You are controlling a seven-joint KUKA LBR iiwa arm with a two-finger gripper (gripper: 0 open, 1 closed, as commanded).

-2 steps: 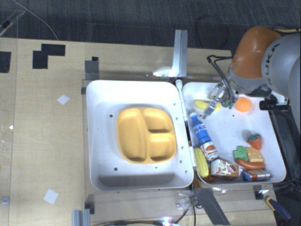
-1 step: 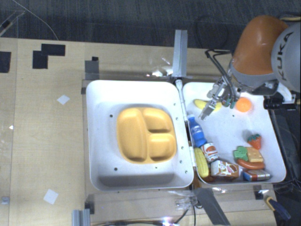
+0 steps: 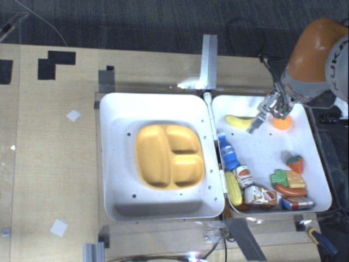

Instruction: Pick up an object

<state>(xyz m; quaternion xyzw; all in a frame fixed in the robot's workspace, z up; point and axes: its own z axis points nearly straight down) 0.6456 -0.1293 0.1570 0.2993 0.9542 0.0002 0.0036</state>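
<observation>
The right bin [image 3: 316,146] holds several toy foods. A yellow banana [image 3: 236,122] lies at its back left and an orange fruit [image 3: 282,124] sits at the back right. My gripper [image 3: 255,124] hangs between them, its tip just at the banana's right end, and nothing shows in its grasp. A blue bottle [image 3: 228,153] lies along the bin's left wall, with a corn cob [image 3: 233,189] and a small red-capped bottle [image 3: 244,175] in front of it. Near the right wall rests a strawberry [image 3: 295,161].
A yellow divided tray [image 3: 169,156] lies in the left bin [image 3: 114,146]. A green piece [image 3: 279,177], a hot dog [image 3: 292,190] and a brown carton [image 3: 262,197] crowd the right bin's front. A metal post [image 3: 209,59] rises behind the divider. Bare white floor lies under the gripper.
</observation>
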